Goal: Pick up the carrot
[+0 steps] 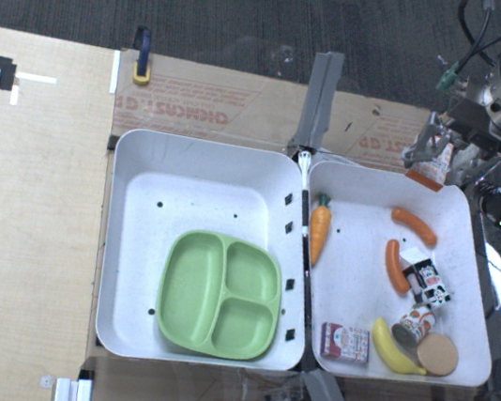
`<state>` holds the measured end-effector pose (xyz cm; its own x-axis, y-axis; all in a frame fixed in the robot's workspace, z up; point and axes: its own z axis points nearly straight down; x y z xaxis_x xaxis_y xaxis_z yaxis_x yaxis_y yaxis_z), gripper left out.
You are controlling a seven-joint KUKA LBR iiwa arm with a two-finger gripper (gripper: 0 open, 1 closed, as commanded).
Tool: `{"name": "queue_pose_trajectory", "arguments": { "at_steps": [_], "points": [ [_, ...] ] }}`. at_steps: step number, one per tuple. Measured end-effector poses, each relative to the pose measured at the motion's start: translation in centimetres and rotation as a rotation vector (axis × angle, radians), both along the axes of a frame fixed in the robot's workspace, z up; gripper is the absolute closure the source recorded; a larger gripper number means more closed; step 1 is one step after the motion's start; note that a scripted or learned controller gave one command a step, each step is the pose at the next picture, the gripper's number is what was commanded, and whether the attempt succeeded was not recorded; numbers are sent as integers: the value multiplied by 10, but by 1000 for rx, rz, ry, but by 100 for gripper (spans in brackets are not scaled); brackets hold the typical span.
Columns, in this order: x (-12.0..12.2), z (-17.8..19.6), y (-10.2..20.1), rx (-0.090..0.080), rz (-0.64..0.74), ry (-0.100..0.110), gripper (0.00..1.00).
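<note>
Carrot (319,231): lying unpicked against the right bin's (474,228) left wall; gripper (433,159) hovering at that bin's far rim, its state impossible to tell; whole pick remaining.

left bin: green tray (219,294) | right bin: two sausages (415,225), banana (393,349), carton (345,343)

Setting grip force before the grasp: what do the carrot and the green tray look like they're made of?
The carrot looks like moulded plastic toy food: uniform orange, smooth, with a slight sheen and a neat green top. The green tray looks like matte hard plastic: one even pale green, with rounded moulded dividers. Neither is certain from this view.
</note>
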<state>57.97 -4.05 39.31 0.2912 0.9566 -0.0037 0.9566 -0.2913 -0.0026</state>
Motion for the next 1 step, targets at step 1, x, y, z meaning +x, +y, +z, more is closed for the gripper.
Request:
{"name": "queue_pose_trajectory", "arguments": {
  "at_steps": [1],
  "points": [
    [-17, -142, 64, 0, -288, 2, 100]
  ]
}}
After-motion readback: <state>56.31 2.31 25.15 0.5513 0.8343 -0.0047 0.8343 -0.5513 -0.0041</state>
